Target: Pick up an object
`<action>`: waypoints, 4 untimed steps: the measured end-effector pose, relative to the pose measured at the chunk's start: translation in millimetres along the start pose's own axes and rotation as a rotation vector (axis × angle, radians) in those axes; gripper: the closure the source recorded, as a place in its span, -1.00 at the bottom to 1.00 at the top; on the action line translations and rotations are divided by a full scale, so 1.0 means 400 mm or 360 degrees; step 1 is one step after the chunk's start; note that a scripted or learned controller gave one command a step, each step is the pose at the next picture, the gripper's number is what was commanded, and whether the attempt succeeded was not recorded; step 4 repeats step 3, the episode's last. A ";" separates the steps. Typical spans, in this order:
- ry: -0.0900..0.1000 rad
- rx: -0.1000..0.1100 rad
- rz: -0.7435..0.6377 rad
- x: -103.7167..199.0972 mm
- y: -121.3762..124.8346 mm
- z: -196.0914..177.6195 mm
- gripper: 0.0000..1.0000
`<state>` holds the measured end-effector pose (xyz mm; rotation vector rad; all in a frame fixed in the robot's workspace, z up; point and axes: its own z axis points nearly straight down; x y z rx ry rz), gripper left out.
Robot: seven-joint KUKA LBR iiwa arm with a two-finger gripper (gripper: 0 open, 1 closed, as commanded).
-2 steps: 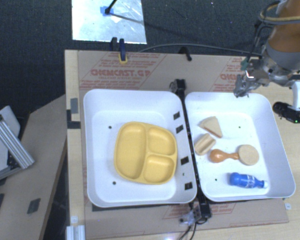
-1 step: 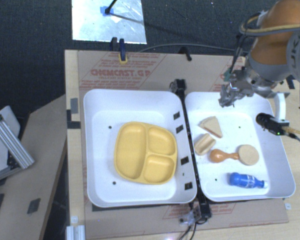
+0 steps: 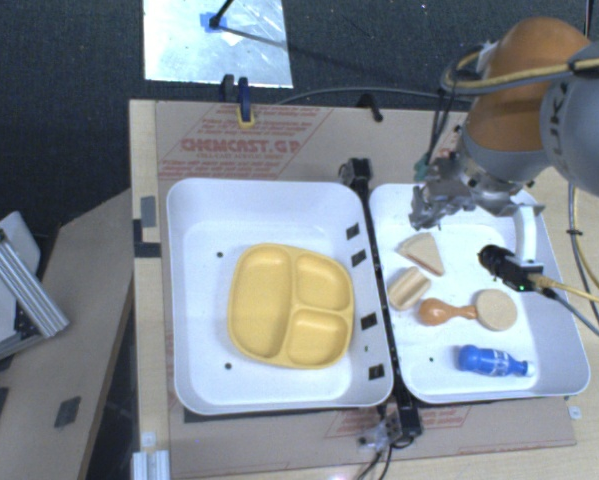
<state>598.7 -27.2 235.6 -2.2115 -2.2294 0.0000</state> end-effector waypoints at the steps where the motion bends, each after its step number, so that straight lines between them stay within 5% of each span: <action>1: 0.0002 -0.0002 -0.0001 0.117 -0.030 0.012 1.00; 3: 0.0003 -0.0001 -0.0004 0.342 -0.150 -0.001 1.00; 4: 0.0003 -0.0001 -0.0004 0.342 -0.150 -0.001 1.00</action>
